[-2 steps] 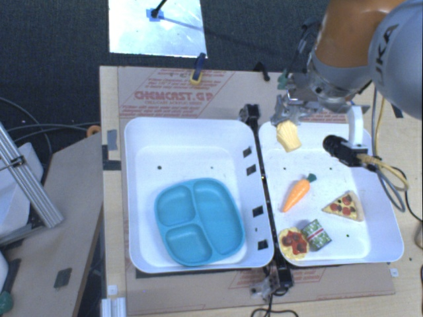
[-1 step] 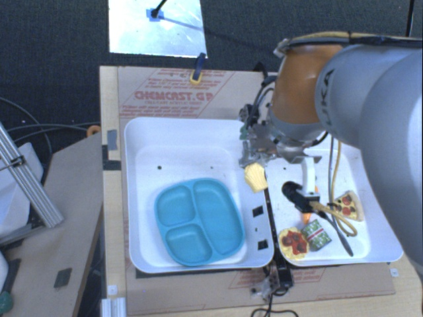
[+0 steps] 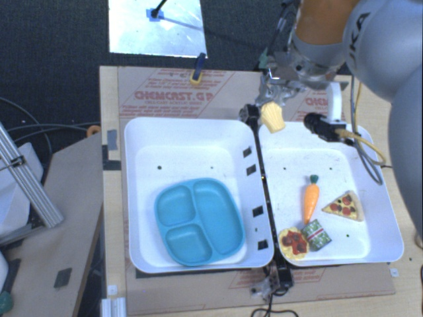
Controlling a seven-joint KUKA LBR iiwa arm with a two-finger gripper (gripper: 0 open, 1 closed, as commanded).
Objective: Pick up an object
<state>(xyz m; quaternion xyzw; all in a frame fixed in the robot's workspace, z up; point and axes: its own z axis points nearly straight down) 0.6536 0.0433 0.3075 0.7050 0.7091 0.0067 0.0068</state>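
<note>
At the near edge of the right bin (image 3: 386,243) lies a round piece with red topping (image 3: 293,242), and a small green can (image 3: 317,234) is touching it on its right side. Just behind them stands a carrot (image 3: 310,200), its green tip pointing away from the camera, and to the right of the carrot lies a pizza slice (image 3: 344,205), near but apart from it. The left bin (image 3: 142,150) holds a blue tray (image 3: 198,221) with three compartments, placed in its near half. The arm (image 3: 357,25) comes in from the upper right, with its orange band at the top of the view. The gripper (image 3: 272,104) hangs over the far end of the wall between the two bins. A pale yellow object (image 3: 272,117) is directly below the fingers, raised above the far left corner of the right bin, and it looks held between them; the fingers seem closed on its top part, though they are small and partly hidden.
</note>
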